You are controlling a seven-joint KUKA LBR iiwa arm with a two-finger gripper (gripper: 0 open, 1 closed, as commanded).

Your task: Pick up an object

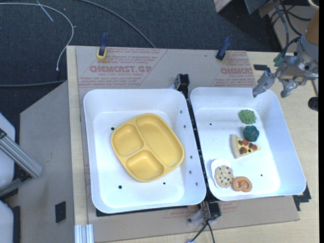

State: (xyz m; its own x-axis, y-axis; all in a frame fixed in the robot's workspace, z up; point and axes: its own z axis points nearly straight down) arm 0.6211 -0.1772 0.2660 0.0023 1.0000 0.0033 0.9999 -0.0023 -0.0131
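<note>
Cookie [223, 175] and pretzel [242, 184] lay nearest in right bin [283, 135]; pizza slice [243, 146], dark broccoli [251, 132], light green piece [247, 116] beyond. Yellow tray [147, 147] sat in left bin [96, 135]. Gripper [275, 85] hovered over right bin's far corner, fingers spread, holding nothing.

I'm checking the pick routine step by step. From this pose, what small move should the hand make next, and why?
Probably move the hand toward the near side and down toward the green broccoli piece. The hand hangs open above the right bin's far rim, holding nothing, and that piece is the closest object, standing slightly apart from the darker green piece and pizza slice.
</note>
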